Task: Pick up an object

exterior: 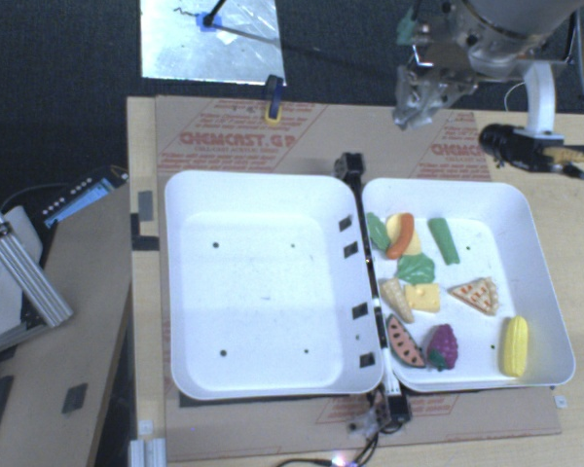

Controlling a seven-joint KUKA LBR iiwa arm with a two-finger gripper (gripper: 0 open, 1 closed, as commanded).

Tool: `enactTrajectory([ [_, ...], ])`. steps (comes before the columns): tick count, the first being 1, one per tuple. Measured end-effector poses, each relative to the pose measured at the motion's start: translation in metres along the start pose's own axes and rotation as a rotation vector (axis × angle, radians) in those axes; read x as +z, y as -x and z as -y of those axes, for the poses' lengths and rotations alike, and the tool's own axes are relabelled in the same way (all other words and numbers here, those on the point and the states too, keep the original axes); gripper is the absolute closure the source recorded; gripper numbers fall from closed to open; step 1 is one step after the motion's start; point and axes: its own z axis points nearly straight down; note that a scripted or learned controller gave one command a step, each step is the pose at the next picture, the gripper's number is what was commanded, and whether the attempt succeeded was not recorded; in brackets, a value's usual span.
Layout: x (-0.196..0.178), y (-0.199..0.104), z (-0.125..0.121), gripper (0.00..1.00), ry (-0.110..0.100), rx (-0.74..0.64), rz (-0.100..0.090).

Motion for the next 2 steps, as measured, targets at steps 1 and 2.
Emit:
enactTrajectory([
  [1,-0.071,-0.085,0.004,1.00,0.006,-0.008,-0.004],
  [2,-0.070,-0.129,0.059,1.00,-0.004,-0.006,-0.002],
])
